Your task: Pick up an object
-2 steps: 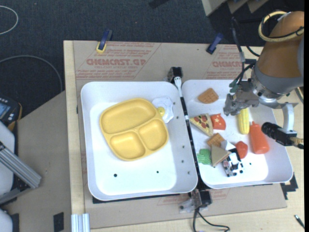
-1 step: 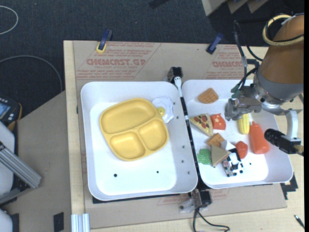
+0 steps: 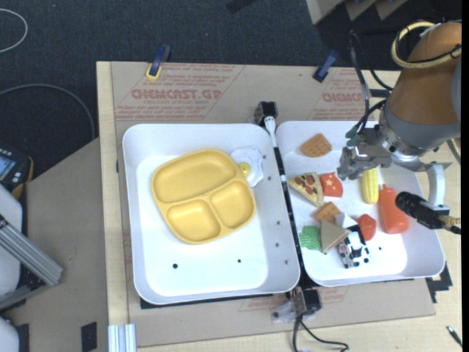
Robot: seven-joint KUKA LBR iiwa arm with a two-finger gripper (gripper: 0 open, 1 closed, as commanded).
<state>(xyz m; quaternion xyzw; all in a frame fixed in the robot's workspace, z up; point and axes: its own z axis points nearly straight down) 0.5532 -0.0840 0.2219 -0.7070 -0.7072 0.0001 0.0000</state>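
Yellow toy corn (image 3: 370, 185) lies in the right bin (image 3: 429, 259), just beside the gripper (image 3: 355, 163), which hovers above the pizza slice (image 3: 306, 186) and red block (image 3: 331, 185); I cannot tell its jaw state. Left bin (image 3: 139, 218) holds a yellow divided tray (image 3: 201, 195).

One fixed cam, mounted above the bench (image 3: 220, 86), looks down at a slant. Mid range: both bins fit in frame, left bin (image 3: 139, 196) near centre, right bin (image 3: 425, 259) toward the right edge. Arm (image 3: 425, 86) enters from right.
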